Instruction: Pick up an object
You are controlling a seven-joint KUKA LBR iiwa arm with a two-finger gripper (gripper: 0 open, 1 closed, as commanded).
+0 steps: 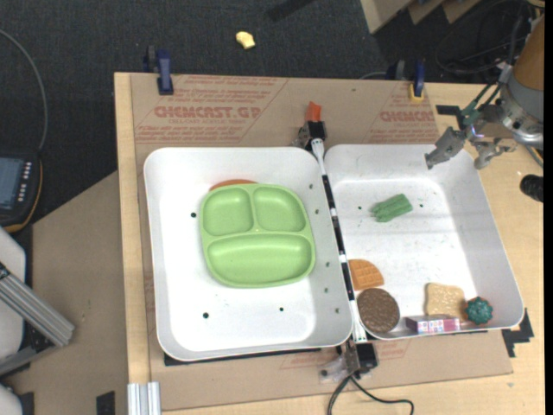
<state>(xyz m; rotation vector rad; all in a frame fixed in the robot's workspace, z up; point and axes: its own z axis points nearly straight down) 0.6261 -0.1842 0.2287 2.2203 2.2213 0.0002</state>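
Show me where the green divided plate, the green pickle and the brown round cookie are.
green divided plate (257, 258), camera view, its large lower compartment
green pickle (391, 207), camera view, its middle
brown round cookie (378, 309), camera view, its top face

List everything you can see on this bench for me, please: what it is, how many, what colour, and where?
bins: two, white, side by side
divided plate: one, green, left bin
orange thing: one, peeking out behind plate
green block: one, right bin middle
waffle: one, orange, right bin front left
round cookie: one, brown, front left corner
toast: one, tan, front
ball: one, teal, front right
wrapped bar: one, pink, front edge
clamps: two, blue, back
pincer: one, grey, over right bin's back right
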